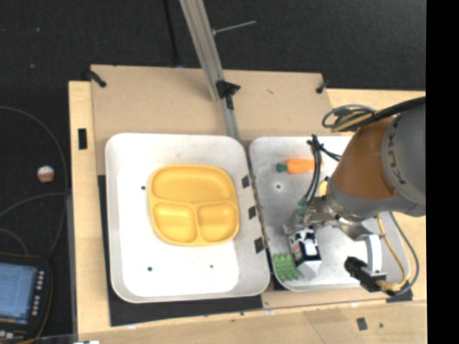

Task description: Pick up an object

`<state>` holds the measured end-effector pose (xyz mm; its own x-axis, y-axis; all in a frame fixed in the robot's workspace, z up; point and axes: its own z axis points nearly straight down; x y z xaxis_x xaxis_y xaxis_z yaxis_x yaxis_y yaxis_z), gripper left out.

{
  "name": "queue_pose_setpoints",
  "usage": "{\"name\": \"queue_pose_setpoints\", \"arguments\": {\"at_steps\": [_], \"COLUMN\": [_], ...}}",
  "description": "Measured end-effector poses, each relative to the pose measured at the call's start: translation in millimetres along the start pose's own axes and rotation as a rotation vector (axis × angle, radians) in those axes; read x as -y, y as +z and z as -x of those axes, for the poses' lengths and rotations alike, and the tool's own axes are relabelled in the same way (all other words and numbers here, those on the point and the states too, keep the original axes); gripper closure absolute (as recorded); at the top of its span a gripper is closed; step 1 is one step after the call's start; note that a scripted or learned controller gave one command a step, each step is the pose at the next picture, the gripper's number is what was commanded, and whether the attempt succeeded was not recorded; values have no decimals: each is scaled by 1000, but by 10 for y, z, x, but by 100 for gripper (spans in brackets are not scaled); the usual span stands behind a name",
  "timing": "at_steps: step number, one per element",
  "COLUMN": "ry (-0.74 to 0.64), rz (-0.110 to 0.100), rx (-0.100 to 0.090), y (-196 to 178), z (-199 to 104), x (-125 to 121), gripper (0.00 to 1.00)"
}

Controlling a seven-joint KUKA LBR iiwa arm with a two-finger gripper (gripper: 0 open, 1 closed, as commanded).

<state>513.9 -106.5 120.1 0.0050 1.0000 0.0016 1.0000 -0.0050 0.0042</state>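
Seemingly, the two-finger gripper [305,248], its state impossible to tell, hovers lower right over a small, light, rigid green plastic block [285,265], best pinched across its sides.

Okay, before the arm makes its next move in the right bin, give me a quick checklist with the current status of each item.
1. Gripper low over the right bin: ok.
2. Finger state: cannot tell.
3. Anything actually held: cannot tell, the arm hides the contact.
4. Green block lies right beside the gripper, near the bin's front left corner: ok as a nearby target.
5. Orange carrot-like toy lies apart, near the bin's back edge: ok.
6. Yellow divided tray sits alone in the left bin, away from the arm: ok.
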Motion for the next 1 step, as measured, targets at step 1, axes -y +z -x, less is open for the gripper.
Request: {"name": "queue_pose_setpoints", "arguments": {"at_steps": [1], "ry": [-8], "rz": [2], "rx": [3], "y": [-465], "z": [73], "x": [-68], "gripper": [100]}}
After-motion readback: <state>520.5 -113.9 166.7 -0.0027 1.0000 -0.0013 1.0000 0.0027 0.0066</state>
